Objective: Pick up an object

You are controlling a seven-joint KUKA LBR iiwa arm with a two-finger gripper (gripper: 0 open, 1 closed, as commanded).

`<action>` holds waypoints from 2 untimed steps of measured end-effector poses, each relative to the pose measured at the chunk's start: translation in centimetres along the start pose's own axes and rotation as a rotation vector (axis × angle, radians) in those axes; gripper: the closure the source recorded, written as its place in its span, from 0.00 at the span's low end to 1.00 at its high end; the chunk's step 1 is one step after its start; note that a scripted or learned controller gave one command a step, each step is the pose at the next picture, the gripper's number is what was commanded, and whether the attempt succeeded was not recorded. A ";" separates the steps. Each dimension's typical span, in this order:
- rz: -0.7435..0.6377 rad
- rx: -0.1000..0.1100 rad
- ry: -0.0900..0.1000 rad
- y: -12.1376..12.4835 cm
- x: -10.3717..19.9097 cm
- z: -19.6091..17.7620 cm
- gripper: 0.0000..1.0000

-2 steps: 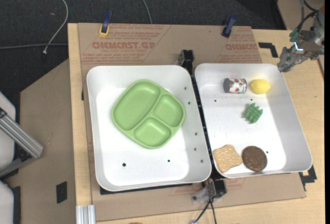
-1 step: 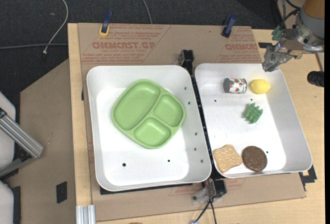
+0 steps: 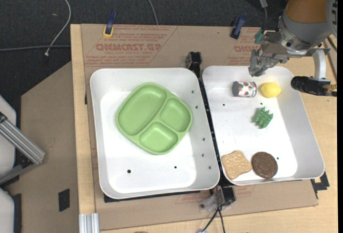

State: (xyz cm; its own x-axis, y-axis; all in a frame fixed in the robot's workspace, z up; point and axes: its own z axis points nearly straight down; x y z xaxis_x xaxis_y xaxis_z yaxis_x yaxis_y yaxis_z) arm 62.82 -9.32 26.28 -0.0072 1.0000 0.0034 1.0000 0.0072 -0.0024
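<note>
Five small objects lie apart in the right bin: a white patterned can (image 3: 244, 89) on its side beside a yellow lemon (image 3: 270, 90), a green ridged leaf-like piece (image 3: 262, 117), a tan square cracker (image 3: 236, 164) and a brown round cookie (image 3: 265, 165).

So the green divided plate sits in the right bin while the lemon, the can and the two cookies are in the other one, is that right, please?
Not quite: the camera view shows the green divided plate in the left bin. The lemon, the can and the two cookies lie in the right bin, as you otherwise describe.
</note>
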 end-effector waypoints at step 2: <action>0.002 0.002 -0.001 0.6 9.7 1.5 1.00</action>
State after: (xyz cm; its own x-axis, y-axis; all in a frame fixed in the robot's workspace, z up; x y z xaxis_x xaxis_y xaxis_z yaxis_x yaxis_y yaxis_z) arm 63.33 0.40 24.77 -0.0053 1.0000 0.0025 1.0000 0.0054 -0.0043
